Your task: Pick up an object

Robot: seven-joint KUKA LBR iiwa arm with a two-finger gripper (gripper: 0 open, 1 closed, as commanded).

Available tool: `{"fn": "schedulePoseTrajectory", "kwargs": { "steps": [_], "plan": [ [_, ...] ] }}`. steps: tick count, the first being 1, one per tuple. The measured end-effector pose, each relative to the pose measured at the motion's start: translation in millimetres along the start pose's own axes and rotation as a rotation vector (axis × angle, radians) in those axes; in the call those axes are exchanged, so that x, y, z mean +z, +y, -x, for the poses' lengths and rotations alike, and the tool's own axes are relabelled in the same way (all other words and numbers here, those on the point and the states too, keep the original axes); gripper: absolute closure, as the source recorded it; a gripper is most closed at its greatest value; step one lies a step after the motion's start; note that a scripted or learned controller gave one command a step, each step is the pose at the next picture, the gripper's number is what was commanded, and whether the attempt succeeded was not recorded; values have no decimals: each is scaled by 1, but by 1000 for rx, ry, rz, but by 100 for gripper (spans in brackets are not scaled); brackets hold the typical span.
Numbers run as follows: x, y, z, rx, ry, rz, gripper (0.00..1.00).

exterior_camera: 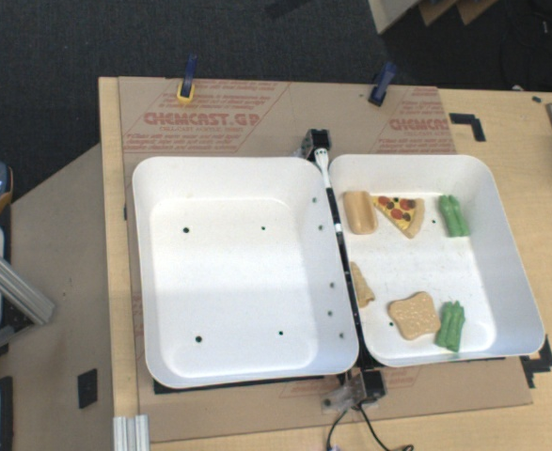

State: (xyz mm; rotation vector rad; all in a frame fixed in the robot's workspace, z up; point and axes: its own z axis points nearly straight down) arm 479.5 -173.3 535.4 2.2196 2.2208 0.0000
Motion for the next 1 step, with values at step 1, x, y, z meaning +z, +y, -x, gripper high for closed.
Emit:
{"fn": "schedulePoseTrajectory", "kwargs": {
  "steps": [1],
  "plan": [
    [30,-1,53,5,1,-5,0]
  ]
}}
